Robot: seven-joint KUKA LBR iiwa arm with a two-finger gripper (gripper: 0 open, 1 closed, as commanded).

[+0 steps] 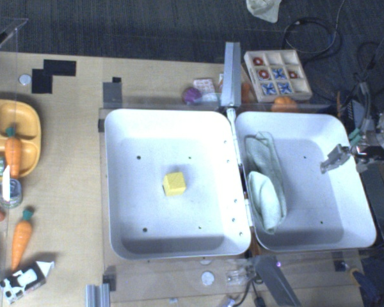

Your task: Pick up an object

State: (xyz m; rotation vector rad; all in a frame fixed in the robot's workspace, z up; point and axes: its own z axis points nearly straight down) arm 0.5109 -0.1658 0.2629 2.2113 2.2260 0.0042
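A small yellow block [175, 183] lies near the middle of the left bin [128, 139]. In the right bin [320, 222] a pale cloth [265, 190] is bunched along the left wall, next to the divider. My gripper [333, 158] reaches in over the right bin's right side, well apart from the cloth and far from the block. Nothing shows in its grasp. The arm behind it runs off the right edge.
A tic-tac-toe board [276, 74] and a purple ball [191, 95] sit behind the bins. On the bench at left are a yellow tray [22, 117] with a carrot, a loose carrot [20, 235] and a cow toy [25, 279]. Cables lie at back right.
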